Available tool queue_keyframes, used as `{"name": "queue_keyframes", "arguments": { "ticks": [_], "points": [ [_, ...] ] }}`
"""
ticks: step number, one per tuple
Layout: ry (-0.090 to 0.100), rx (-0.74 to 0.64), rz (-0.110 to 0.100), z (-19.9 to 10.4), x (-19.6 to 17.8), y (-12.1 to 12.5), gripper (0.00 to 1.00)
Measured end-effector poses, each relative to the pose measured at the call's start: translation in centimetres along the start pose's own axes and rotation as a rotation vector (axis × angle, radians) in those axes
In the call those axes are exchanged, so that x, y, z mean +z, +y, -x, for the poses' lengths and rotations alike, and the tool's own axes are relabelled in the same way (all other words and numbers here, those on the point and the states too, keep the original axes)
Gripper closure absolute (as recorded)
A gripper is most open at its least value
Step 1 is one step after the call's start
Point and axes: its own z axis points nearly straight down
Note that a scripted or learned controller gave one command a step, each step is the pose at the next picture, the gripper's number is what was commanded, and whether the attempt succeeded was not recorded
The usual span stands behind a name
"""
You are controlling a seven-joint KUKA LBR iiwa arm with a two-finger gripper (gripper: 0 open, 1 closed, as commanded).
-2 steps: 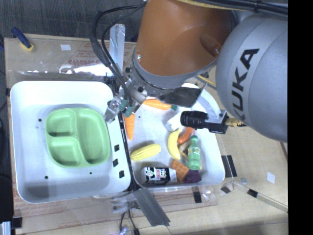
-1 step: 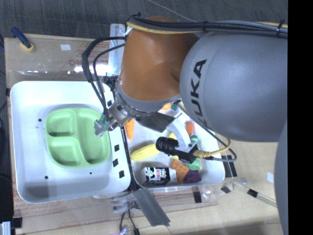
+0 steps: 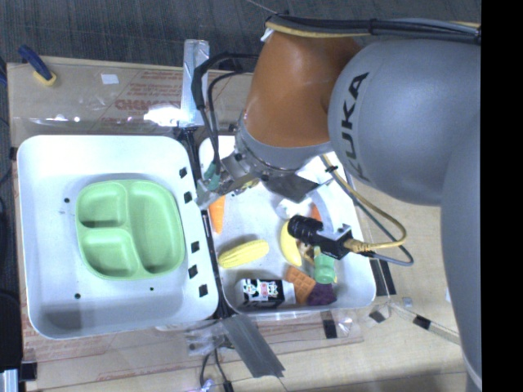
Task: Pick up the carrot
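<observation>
Right now the arm (image 3: 368, 113) is leaning over the right bin (image 3: 364, 296), its gripper (image 3: 219, 180) hanging at the bin's left wall. I cannot tell what the claw is doing. The carrot (image 3: 216, 213) is lying just below it, against that left wall. A corn cob (image 3: 243, 253) is sitting nearer the front edge, and a green tray (image 3: 129, 227) is resting in the left bin (image 3: 41, 300).

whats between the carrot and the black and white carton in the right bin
In the camera view, the yellow corn cob lies between the carrot above and the black and white carton below, with bare white bin floor around it.
</observation>
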Motion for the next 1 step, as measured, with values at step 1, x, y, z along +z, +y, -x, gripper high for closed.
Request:
{"name": "queue_keyframes", "arguments": {
  "ticks": [1],
  "points": [
    [0.001, 0.044, -0.001, 3.76, 4.23, -6.26, 1.00]
  ]
}}
